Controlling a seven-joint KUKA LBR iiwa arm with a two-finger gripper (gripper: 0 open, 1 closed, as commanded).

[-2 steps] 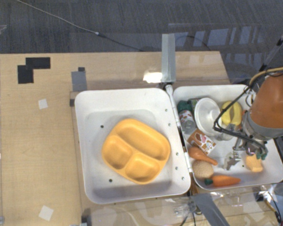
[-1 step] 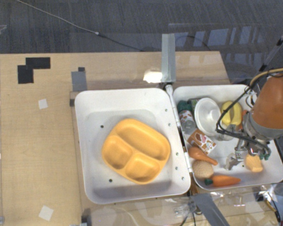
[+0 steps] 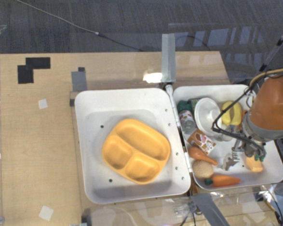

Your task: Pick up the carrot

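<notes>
The carrot [image 3: 225,180], orange with a green top at its left end, lies along the front wall of the right bin [image 3: 276,175]. My gripper [image 3: 243,159] hangs just above and to the right of it, under the orange band of the arm [image 3: 274,104]. It stands open, with bare bin floor between its fingers. One metal fingertip [image 3: 230,164] is a short way above the carrot's middle and does not touch it. The other sits beside a yellow wedge [image 3: 254,164].
A yellow divided plate [image 3: 136,150] sits in the left bin [image 3: 96,185]. The right bin also holds an orange pointed piece [image 3: 201,154], a beige ball [image 3: 202,168], a white bowl [image 3: 206,113], a yellow fruit [image 3: 232,113], a can [image 3: 185,119] and a brown packet [image 3: 204,140].
</notes>
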